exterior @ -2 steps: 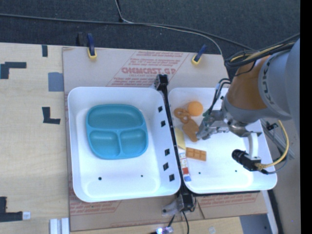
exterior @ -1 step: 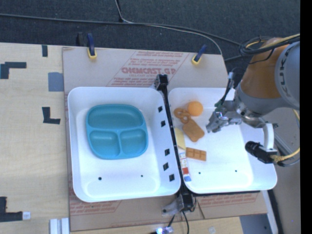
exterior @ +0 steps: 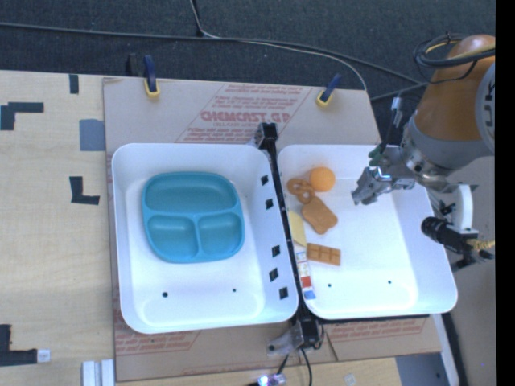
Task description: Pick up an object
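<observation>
An orange ball, a pretzel, a tan biscuit lying diagonally and a small waffle sit in the right bin. A blue divided plate fills the left bin on the wooden bench. The gripper hovers beside the ball; its spread cannot be told.

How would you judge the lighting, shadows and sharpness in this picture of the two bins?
Camera view: light is even and soft, with faint shadows beside the blue tray and the orange ball; the white bins are bright, nearly washed out; the picture is slightly soft overall, and the gripper is too blurred to read its fingers.
</observation>
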